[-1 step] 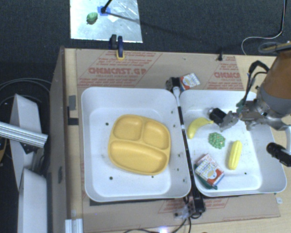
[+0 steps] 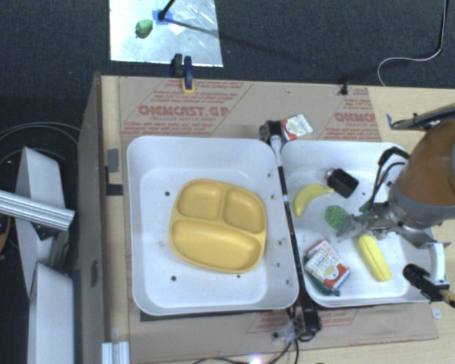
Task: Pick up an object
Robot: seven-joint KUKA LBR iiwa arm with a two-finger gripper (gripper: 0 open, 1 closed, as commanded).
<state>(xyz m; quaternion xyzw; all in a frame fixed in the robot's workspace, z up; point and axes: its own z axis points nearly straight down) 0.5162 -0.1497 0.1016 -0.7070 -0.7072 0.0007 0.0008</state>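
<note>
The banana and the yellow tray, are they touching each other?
Apart. The camera view shows the banana in the right bin and the yellow tray in the left bin, the bins' walls between them.

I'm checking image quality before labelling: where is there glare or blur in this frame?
Camera view: the foil sheet beyond the bench glares brightly; the white bins look nearly blown out, with soft shadows along their walls; the arm is a little blurred; the corn and banana stay legible.
</note>
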